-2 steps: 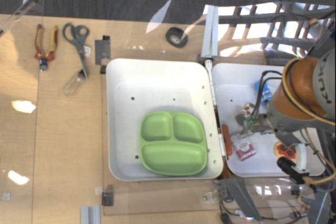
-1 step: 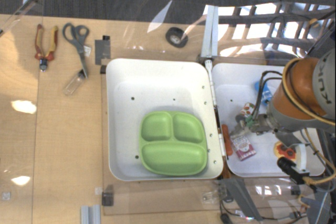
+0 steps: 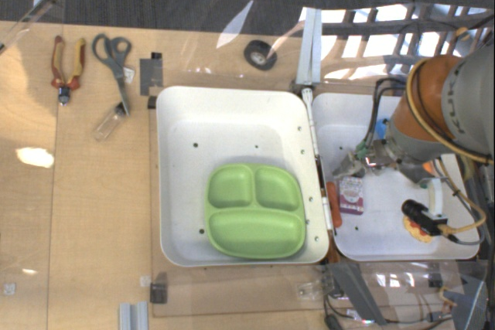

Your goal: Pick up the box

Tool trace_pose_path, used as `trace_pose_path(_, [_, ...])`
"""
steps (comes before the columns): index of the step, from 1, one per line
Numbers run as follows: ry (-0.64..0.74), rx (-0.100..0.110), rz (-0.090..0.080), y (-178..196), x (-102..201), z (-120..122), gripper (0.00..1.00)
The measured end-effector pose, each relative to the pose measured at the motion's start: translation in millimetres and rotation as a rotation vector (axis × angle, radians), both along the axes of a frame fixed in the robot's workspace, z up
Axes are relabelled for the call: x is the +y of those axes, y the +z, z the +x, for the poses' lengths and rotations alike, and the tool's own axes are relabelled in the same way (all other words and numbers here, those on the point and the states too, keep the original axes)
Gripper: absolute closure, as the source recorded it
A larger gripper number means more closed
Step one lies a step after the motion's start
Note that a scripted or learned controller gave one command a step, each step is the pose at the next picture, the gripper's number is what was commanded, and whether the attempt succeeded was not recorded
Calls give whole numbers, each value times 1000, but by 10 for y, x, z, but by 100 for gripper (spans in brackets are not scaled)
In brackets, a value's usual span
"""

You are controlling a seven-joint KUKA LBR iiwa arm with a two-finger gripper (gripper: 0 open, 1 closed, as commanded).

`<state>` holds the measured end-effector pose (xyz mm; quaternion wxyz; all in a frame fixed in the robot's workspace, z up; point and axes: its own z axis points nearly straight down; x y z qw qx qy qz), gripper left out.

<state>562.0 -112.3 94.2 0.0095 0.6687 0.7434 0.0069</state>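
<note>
**Gripper over the box in the right bin**

The gripper point(image 3: 357, 163) is seen low in the right bin point(image 3: 387, 239), just above the box point(image 3: 351, 195). The box lies flat on the bin floor, near the left wall. A green tray point(image 3: 255, 211) is placed in the left bin point(image 3: 232, 108).

smooth matt green plastic tray point(image 3: 255, 211)
</note>
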Motion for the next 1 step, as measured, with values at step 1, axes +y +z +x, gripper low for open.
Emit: trace_pose_path(1, [115,-10,-9,15,203,-356,0])
